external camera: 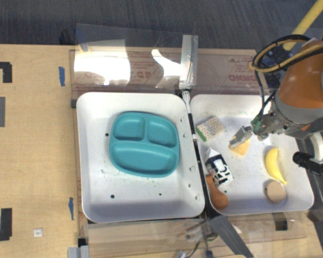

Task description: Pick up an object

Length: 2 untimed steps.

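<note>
The nearest candidate for pickup is the yellow wedge (240, 148), lying on the floor of the right bin (301, 200) in its middle part. I am judging it to be the target because my gripper (241, 137) is hanging just above its upper edge, with the metal fingertips appearing to touch or nearly touch it. The wedge is too small and blunt for me to state a clear long axis; it is widening slightly toward the bin's near side.

My jaws are pointing down and to the left toward the wedge. Whether they are released or clenched I cannot tell; nothing is visibly sitting between them.

Working outward: a banana (273, 165) is lying to the right of the wedge, its long axis running roughly from far to near, curving. An egg-like brown ball (275, 192) is resting just below the banana. A mesh-patterned packet (210, 127) is lying to the left, and a black-and-white item (219, 169) near the divider, with an orange-brown object (218, 199) below it.

The left bin (91, 198) is holding a teal divided plate (145, 144), well apart from my work.
</note>
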Tool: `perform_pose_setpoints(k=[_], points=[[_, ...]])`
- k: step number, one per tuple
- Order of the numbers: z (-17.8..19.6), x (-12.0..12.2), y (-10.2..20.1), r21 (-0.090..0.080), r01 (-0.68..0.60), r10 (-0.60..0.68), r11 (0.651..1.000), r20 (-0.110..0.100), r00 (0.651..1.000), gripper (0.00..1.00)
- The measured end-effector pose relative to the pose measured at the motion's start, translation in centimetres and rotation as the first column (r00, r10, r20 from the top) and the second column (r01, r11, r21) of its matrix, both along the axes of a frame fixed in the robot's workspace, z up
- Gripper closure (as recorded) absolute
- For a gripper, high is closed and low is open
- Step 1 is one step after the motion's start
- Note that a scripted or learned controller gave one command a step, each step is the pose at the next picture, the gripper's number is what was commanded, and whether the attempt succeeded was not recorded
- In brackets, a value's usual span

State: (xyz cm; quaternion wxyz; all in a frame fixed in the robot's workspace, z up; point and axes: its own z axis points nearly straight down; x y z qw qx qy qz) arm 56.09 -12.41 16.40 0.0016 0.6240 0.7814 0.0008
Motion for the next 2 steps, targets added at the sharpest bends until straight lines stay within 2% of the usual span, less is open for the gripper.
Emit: perform_pose_setpoints(k=[1,2], points=[[-7.6,0.2,-1.4,0.0,0.041,-0.041,0.999,0.005,0.999,0.0],[-7.8,6.6,-3.1,0.0,0.006,-0.006,1.0,0.002,1.0,0.0]])
